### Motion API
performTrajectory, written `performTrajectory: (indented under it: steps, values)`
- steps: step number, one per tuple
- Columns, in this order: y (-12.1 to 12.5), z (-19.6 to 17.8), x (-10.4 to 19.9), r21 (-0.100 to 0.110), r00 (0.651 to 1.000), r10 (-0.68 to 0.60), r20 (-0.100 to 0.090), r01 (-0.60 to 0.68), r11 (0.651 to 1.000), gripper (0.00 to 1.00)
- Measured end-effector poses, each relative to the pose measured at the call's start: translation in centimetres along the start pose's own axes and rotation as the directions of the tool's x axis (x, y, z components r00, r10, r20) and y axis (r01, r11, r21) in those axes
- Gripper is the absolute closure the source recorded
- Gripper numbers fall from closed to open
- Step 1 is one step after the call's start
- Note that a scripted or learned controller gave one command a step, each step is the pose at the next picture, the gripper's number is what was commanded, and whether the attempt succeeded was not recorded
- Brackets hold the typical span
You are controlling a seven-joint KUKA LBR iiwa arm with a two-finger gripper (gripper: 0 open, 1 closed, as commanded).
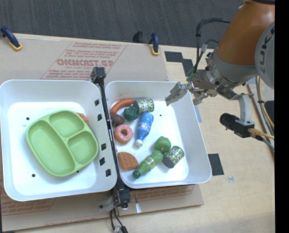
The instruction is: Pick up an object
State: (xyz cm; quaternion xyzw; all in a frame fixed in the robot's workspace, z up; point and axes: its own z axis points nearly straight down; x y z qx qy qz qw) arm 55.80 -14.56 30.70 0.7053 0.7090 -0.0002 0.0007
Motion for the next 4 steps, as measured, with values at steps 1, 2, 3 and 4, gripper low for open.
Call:
performTrajectory:
  steps: [1, 2, 3, 4]
  values:
    - [-4.5, 18.0, 1.6, 0.006, 1.0, -0.001, -0.002, 0.001, 1.0, 0.0]
    - [1.4, 21.6, 2.9, 0.005, 1.0, -0.002, -0.001, 0.002, 1.0, 0.0]
    - [1.4, 20.5, 2.9, 0.006, 1.0, -0.005, 0.0, 0.005, 1.0, 1.0]
    - [-8.1, 9.0, 8.5, 0.001, 1.0, -0.002, -0.002, 0.002, 1.0, 1.0]
